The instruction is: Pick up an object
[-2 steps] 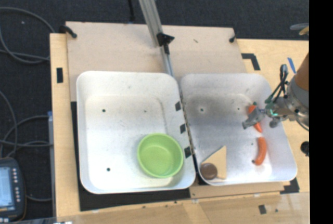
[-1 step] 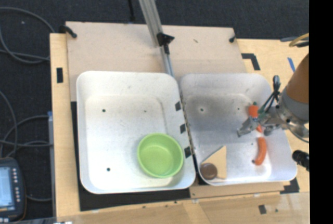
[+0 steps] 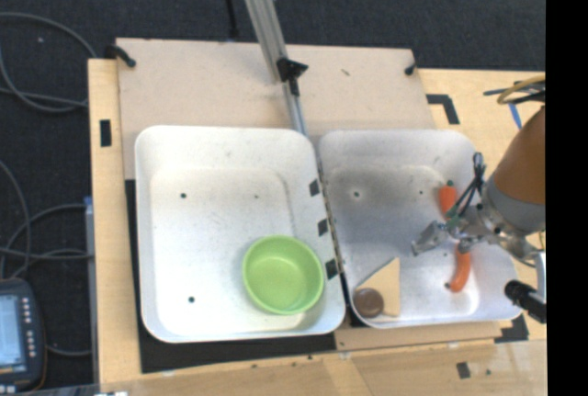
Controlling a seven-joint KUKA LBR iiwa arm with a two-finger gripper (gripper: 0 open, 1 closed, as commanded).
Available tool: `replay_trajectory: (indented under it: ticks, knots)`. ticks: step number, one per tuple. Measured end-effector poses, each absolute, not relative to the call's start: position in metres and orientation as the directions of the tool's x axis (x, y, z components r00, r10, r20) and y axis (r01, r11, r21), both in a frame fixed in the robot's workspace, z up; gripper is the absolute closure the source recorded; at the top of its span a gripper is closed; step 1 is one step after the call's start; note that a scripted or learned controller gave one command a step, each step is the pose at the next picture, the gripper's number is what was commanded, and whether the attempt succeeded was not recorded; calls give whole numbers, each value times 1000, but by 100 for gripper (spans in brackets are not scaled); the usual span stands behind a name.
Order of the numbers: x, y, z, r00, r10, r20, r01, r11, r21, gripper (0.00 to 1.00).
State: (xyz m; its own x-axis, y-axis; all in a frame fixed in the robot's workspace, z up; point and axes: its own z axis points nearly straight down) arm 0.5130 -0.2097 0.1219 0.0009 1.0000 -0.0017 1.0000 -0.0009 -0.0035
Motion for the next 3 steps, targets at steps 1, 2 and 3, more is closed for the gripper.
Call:
replay_trajectory:
  ticks: [1,2,3]
  knots:
    - [513,-211,101,1,1000,-2,1000,-1,1,0]
    - [514,-212,112,5,1000,-1,1000,-5,4,100]
    - [507,-212,161,4,1000,-2,1000,-4,6,100]
